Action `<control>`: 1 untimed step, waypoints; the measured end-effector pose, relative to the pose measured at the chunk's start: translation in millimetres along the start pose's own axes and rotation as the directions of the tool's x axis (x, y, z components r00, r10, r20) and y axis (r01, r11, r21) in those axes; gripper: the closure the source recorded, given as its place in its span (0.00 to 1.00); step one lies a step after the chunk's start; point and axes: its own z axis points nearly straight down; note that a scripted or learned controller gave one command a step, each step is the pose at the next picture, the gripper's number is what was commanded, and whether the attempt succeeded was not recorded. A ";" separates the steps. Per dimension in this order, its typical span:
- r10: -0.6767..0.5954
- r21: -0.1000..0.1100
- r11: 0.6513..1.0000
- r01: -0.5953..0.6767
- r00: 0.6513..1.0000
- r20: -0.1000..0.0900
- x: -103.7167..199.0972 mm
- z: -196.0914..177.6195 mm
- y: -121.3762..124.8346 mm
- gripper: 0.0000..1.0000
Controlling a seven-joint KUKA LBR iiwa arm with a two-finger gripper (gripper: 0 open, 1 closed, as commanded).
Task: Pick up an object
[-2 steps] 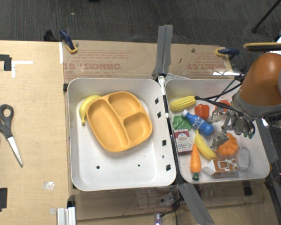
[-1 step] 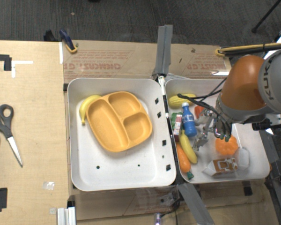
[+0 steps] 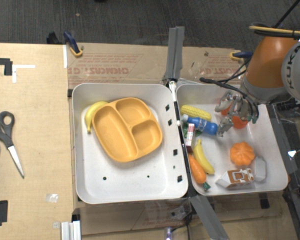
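Observation:
My gripper [image 3: 226,116] hangs over the back part of the right bin [image 3: 275,149], its fingers [image 3: 224,127] spread open with nothing between them. A red round object [image 3: 241,122] lies partly hidden just under the wrist. Left of the fingertips lie a blue bottle [image 3: 202,126] and a corn cob [image 3: 195,112]. Nearer the front are a yellow banana [image 3: 203,157], a carrot [image 3: 197,171], an orange [image 3: 241,153] and a small carton [image 3: 239,176].
The left bin [image 3: 90,184] holds an orange divided plate [image 3: 126,128] with a second banana [image 3: 92,113] tucked along its left side. A grey bar [image 3: 174,54] runs up from between the bins. Scissors [image 3: 9,141] lie on the bench at far left.

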 end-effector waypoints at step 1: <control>-0.003 0.001 1.000 0.003 1.000 0.006 -1.6 -10.9 1.1 1.00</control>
